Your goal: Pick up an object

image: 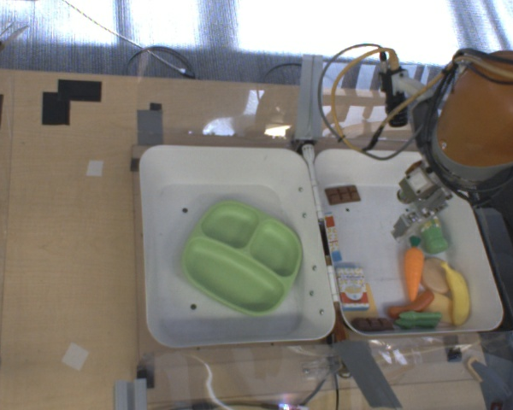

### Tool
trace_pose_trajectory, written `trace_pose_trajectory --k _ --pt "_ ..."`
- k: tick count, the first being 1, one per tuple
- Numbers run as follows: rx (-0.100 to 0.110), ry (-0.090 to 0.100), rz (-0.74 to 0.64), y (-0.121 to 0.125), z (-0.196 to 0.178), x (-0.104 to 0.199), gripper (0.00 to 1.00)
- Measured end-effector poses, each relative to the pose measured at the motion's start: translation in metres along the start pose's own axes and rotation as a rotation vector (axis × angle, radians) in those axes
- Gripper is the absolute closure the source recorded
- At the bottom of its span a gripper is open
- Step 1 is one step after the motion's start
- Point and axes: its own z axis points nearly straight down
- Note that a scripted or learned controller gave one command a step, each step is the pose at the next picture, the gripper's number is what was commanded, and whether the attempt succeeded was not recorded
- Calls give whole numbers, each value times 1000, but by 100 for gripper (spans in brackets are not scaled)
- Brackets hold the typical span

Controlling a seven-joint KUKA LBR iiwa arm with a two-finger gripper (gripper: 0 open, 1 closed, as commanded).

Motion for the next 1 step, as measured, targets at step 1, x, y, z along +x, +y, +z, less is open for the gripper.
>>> trace_pose_trajectory --k 1 --pt "1 -4 6 -1 -9 -1 100"
